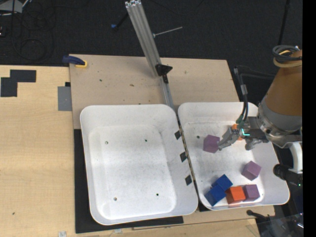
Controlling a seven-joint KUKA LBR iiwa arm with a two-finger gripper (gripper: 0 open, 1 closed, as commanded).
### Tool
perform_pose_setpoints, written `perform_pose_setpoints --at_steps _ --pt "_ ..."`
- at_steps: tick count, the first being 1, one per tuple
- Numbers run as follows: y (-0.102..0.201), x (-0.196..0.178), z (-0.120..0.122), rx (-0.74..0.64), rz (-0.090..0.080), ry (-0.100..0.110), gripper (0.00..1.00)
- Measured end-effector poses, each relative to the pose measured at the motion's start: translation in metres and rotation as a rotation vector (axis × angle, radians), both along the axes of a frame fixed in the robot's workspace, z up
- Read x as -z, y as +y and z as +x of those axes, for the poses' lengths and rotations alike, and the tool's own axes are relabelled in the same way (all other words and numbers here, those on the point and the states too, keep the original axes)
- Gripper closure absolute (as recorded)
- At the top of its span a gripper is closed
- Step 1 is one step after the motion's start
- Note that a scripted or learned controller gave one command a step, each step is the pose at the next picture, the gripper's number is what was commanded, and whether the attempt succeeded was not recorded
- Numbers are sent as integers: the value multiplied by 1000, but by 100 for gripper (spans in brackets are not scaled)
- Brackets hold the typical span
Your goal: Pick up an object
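The right bin (197, 113) holds several blocks. A purple cube (211, 143) lies near its middle left, and another purple cube (251, 170) sits lower right. At the front edge are two blue blocks (218, 188), an orange block (236, 194) and a small purple block (252, 192), packed close together. My gripper (240, 141) hangs low over the bin's middle right, just right of the first purple cube. Its two grey fingers (227, 140) are spread apart, so it is open. A small orange patch shows between them; I cannot tell what it is.
The left bin (129, 113) lies beside the right one, with black clips (183, 156) along the shared rim. A slanted aluminium bar (146, 38) rises behind the bins. The arm's orange band (289, 90) looms over the right bin's right edge.
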State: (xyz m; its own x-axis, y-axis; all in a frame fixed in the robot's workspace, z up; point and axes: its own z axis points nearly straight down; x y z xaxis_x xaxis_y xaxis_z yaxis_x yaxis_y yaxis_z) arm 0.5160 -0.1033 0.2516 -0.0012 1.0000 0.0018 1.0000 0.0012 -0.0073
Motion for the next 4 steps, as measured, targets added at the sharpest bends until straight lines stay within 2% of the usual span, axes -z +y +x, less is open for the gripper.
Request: perform_pose_setpoints --at_steps 1,3,4 --pt "-2 -2 0 5 -1 -4 0" --pt "-14 112 5 3 0 2 0" --pt "-14 161 5 3 -1 -6 0"
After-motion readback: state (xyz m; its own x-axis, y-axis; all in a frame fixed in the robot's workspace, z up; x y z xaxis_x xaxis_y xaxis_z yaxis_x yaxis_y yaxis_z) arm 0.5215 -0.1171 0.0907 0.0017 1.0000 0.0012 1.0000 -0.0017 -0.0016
